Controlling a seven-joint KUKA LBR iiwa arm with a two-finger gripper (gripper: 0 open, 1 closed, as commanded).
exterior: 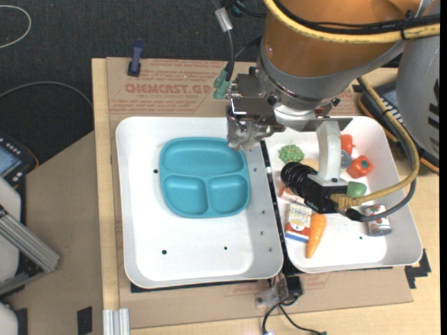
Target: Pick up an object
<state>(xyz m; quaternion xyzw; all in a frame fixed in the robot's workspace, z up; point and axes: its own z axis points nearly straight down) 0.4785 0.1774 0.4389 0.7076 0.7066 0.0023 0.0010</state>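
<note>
Carrot: the carrot (315, 234) is lying nearest us in the right bin (391, 250), its long axis running near to far and its tip pointing toward us.
Carton: a small carton (298, 219) is sitting just beside the carrot's thick end, on its left.
Plate: the teal plate (202, 176) is lying flat in the left bin (140, 215), toward that bin's far half, with its two small compartments facing us.
Tool: the tool (243, 137) is hanging over the plate's far right corner, close to the ridge where the two bins meet. We are not able to tell whether it is wide, narrow or holding anything.
Relation: we are judging the plate to be the nearest pick. Its body is spreading left of the tool and toward us, so only its corner rim is lying under the tool.
Right-side options: a green floret (291, 152) is sitting just right of the tool across the ridge, and a red pepper (360, 165) is lying further right.
Far: a cardboard sheet (174, 82) is lying under both bins.
</note>
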